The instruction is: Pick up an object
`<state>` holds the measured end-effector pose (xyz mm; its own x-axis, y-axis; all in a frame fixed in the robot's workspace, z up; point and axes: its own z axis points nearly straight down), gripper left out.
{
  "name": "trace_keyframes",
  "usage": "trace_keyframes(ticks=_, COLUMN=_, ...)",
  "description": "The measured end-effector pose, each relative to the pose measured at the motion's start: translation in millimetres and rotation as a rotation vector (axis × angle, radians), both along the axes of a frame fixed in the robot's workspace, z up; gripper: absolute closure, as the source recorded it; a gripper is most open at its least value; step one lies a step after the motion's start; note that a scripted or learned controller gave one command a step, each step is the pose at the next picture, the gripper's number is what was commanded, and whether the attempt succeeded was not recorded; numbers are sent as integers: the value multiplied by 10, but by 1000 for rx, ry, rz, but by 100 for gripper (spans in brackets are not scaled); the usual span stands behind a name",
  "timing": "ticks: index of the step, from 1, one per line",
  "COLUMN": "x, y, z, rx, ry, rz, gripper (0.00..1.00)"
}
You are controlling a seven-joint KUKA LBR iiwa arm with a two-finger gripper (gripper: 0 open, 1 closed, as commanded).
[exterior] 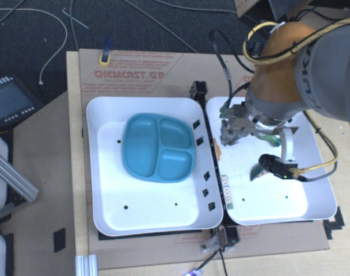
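Observation:
A blue divided plate (158, 147) lies in the left bin (106, 206), toward its back. My gripper (229, 134) hangs low over the back left part of the right bin (296, 209), close to the wall between the bins. A green object (271, 137) peeks out from under the wrist just right of the gripper. Another small dark green piece (257, 175) lies on the right bin's floor nearer the front. Nothing is visibly held.
A small orange thing (217, 152) sits at the dividing wall beside the gripper. A narrow labelled strip (226, 190) lies along the right bin's left wall. The bulky arm (290, 68) covers the right bin's back. Cables run behind the bench.

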<state>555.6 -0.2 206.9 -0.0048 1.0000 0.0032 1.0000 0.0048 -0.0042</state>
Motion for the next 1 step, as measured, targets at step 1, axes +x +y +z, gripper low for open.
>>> trace_keyframes(ticks=1, x=-231, y=557, z=52, rx=1, ry=0, rz=2, gripper=100)
